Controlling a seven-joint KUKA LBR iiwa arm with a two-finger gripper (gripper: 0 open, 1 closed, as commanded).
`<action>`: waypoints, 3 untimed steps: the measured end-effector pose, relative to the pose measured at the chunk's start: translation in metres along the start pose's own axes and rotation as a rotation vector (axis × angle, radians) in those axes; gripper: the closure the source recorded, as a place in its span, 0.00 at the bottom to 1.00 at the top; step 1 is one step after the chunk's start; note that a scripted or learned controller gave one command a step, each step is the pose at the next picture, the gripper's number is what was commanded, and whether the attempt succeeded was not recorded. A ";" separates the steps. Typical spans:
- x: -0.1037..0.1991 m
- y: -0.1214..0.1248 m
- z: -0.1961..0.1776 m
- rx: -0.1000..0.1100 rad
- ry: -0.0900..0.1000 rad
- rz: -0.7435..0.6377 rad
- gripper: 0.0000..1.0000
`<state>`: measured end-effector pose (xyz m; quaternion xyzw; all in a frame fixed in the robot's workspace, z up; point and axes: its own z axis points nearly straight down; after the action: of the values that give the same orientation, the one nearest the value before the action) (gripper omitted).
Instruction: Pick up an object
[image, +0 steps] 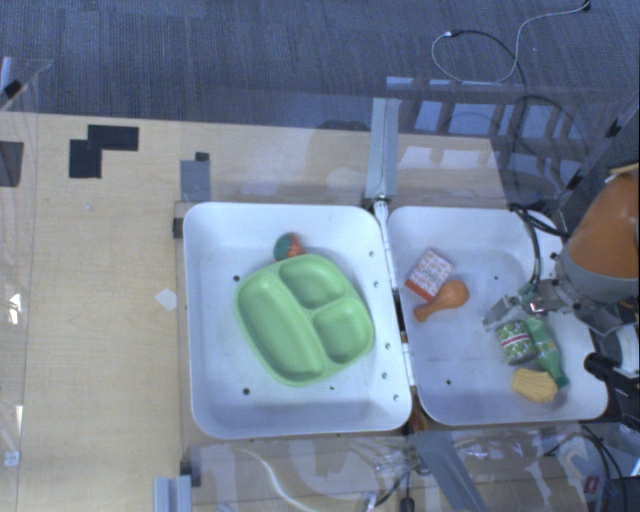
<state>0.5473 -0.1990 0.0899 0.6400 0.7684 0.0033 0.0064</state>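
**A:** While scrolling through this one, got stuck on the pick. Any guess at the closest target for the gripper (520, 306)?

**B:** Probably the green bottle (541, 352), lower right of the frame, lying flat in the right bin (470, 395). Sits just below the gripper, maybe touching, hard to call. Runs lengthwise from upper left down to lower right, so likely wants a grab across the narrow way, not along it.

**A:** Open or closed up there, though?

**B:** Can't tell, honestly. Too much grey metal and cable bunched together at that spot. Wouldn't call it holding anything either.

**A:** And the other stuff?

**B:** Yellow lump (533, 385) just beside the bottle's lower end. Orange drumstick (442, 298) and red-and-white box (430, 270) further left, toward the middle of the frame. Over in the left bin (215, 400), a green divided plate (305, 330) with a small red ball (289, 245) at its upper edge, well apart from the gripper. Would bet on the bottle, but could easily bump that yellow lump going down.
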 end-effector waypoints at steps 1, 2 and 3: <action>0.000 0.003 -0.013 -0.007 -0.001 0.000 1.00; 0.000 0.003 -0.012 -0.007 0.000 0.000 0.00; 0.019 -0.044 -0.001 -0.002 -0.001 -0.008 0.00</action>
<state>0.5002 -0.1881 0.0901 0.6370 0.7708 0.0037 0.0072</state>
